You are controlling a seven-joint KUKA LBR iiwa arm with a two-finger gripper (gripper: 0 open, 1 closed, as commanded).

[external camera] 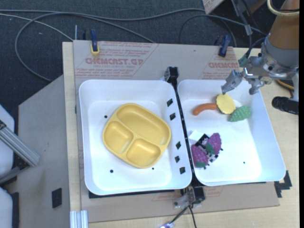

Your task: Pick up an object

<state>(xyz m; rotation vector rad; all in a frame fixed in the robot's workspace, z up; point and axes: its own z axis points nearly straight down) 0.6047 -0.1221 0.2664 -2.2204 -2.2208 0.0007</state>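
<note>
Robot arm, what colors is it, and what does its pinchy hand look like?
The arm is grey with a wide orange band above the wrist. Its gripper is silvery grey metal with two thin fingers, and dark cables run beside it.

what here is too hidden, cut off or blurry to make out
- Arm, camera view: its upper part is cut off by the top and right edges.
- Purple toy, camera view: a small black piece lies over its middle; too small to say what either is.
- Yellow item, camera view: overlaps one end of the orange piece.
</note>
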